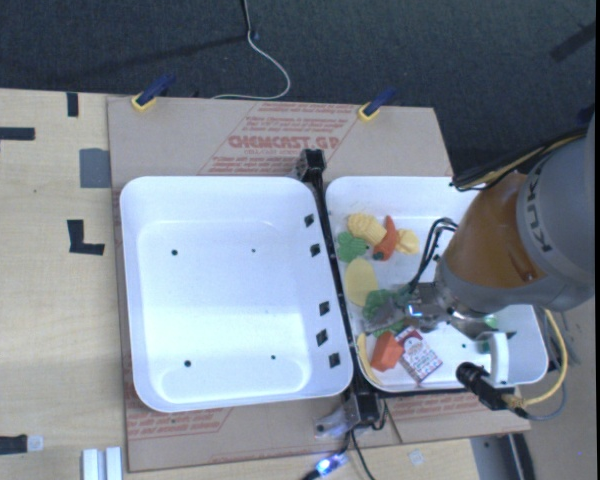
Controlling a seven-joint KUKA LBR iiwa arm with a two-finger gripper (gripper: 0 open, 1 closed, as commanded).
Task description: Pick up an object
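Camera view: both bins seen from above at a slant, with the arm entering from the right.
Bench: wood-coloured top bearing a cardboard sheet (280,138) under the bins; red print on it reads roughly "CHEMCAST GP", the rest too small to read.
Arm (525,238): grey with an orange band, bent down over the right bin, wrist pointing toward that bin's lower-left part; grey letters on its housing at the far right look like "KU", cut off by the frame.
Left bin (220,298): white and shallow, well to the left of the gripper.
Right bin (525,353): white, directly under the gripper and holding a cluster of small objects.
Gripper (405,313): low over the cluster, among the green pieces; whether it is apart or together cannot be told, and nothing can be seen held.
Yellow object (360,280): pale, rounded, just left of the gripper.
Green pieces (378,303): right at the gripper, contact unclear.
Orange-red object (385,351): just below the gripper.
Red-and-white packet (418,358): below the gripper, beside the orange-red object; print unreadable.
Yellow and orange toys (380,233): above the gripper, near the divider between the bins.
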